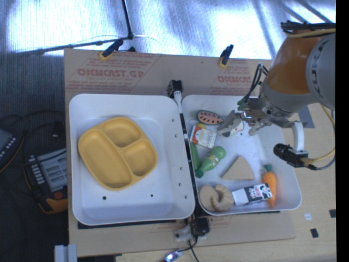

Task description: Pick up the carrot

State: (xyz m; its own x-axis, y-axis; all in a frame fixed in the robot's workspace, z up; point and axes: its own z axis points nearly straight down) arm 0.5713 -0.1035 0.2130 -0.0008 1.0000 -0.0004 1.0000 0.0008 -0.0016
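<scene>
**Claw hovering over the right bin, carrot lying at the bin's near right corner**

Camera view: The arm [300, 64] is reaching in from the right, its orange band showing above the wrist. The claw [240, 123] is hanging over the far part of the right bin [283, 201]; whether it is open or closed cannot be determined. Nothing is showing between its tips.

The carrot [269, 183] is lying near the right bin's near right corner, green top pointing away from the camera, well apart from the claw. A black-and-white carton [250, 194] is lying just beside the carrot. A tan wedge [239, 170], a green bottle [210, 160], a watermelon slice [210, 117] and a pastry ring [216, 197] are also occupying this bin.

The left bin [87, 201] is holding a yellow divided plate [117, 152]. Both bins are resting on the worktop [109, 72].
</scene>
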